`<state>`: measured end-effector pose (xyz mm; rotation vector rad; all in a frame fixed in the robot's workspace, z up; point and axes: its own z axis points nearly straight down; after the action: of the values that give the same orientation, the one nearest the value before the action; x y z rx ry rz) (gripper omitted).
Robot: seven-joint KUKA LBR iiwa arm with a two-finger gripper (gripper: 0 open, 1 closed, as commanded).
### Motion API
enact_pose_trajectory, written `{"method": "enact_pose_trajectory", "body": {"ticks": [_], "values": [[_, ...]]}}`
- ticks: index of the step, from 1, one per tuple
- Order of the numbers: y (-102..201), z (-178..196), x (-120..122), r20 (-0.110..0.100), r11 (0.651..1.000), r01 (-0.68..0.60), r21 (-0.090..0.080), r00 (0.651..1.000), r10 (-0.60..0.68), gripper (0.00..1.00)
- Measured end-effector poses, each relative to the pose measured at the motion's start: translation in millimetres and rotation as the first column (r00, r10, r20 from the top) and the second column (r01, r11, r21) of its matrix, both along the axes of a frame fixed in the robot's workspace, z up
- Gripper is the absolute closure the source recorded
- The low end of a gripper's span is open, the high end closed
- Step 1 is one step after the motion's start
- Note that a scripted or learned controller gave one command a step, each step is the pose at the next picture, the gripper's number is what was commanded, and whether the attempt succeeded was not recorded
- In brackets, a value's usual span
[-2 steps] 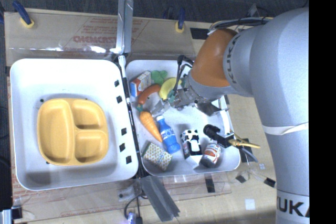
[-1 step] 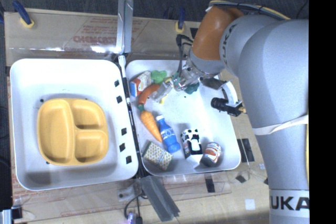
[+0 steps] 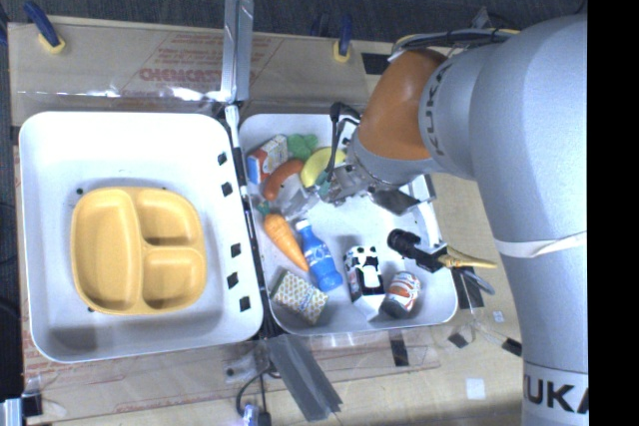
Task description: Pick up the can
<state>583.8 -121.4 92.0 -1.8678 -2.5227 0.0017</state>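
Overhead slanted view of the two bins. The can (image 3: 402,294) lies tipped on its side near the front right corner of the right bin (image 3: 439,314), its long axis running roughly from front-left to back-right, its red-and-white label showing. It rests just beside a black-and-white cow toy (image 3: 363,272) on its left. The gripper (image 3: 321,190) sits toward the back-left of the same bin, low among the clutter near a yellow banana (image 3: 318,165) and a red-and-white packet (image 3: 272,158). Whether it is open or closed cannot be told, since the wrist and surrounding items obscure it, and nothing is seen held.

The governing relation: the can lies toward the viewer and to the right of the gripper, well apart from it, with a blue bottle (image 3: 319,257) and the cow toy between them. An orange carrot (image 3: 285,240) lies left of that line. A yellow divided tray (image 3: 140,247) occupies the left bin (image 3: 40,214).
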Motion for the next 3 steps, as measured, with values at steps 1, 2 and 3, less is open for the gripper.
{"method": "enact_pose_trajectory", "body": {"ticks": [1, 2, 3], "values": [[0.1, 0.1, 0.1, 0.000, 1.000, 0.000, 0.000, 1.000, 0.000, 0.00], [-9.3, -1.1, 62.4, -0.017, 1.000, 0.002, 0.002, 1.000, -0.002, 0.00], [12.0, 0.0, 10.3, 0.001, 0.950, -0.311, 0.000, 0.950, 0.311, 0.00]]}}
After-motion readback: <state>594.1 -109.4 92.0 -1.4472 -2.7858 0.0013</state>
